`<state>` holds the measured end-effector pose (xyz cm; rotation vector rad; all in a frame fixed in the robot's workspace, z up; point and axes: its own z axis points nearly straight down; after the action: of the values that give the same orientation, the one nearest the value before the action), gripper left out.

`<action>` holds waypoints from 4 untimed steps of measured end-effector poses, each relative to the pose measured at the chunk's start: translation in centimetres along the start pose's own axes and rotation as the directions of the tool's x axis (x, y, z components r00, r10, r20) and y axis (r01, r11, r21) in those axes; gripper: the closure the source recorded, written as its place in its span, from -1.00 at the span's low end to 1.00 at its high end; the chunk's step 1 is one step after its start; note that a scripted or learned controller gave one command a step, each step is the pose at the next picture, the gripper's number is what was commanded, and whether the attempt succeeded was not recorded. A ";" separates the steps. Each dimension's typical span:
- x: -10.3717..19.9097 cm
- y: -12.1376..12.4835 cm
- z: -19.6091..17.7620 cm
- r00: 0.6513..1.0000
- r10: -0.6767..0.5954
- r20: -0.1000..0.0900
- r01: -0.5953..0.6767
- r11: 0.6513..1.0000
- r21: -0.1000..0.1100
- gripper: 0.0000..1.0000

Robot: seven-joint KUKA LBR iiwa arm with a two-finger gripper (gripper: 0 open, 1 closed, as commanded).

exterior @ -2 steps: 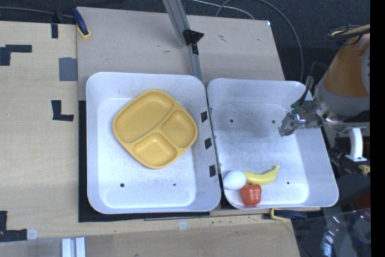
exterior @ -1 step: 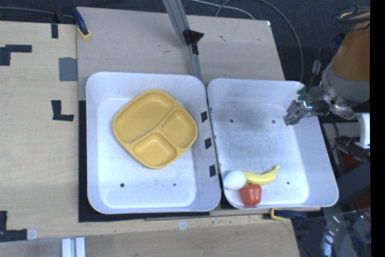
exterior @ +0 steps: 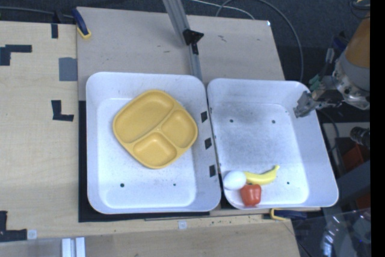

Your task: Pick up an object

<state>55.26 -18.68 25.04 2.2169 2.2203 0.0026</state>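
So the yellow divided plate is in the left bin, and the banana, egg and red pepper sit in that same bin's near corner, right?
Not quite. The camera view shows the yellow divided plate in the left bin, but the banana, egg and red pepper sit in the right bin's near corner.

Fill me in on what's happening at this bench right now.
The arm reaches in from the right, its pincer at the right bin's upper right rim, with nothing seen in it. A banana, a white egg-like ball and a red pepper-like piece sit untouched at that bin's lower edge. A yellow divided plate lies in the left bin.

Grey arm [exterior: 355,78] w/ orange band
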 end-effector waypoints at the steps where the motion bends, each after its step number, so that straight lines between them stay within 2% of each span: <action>1: 6.0 1.8 -0.1 1.000 -0.006 -0.003 0.006 1.000 0.004 1.00; 3: 17.7 3.7 -0.8 1.000 -0.006 -0.004 0.006 1.000 0.005 1.00; 4: 22.2 4.4 -0.5 1.000 -0.005 -0.003 0.005 1.000 0.005 1.00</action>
<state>59.62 3.48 25.48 2.2159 2.2296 -0.0003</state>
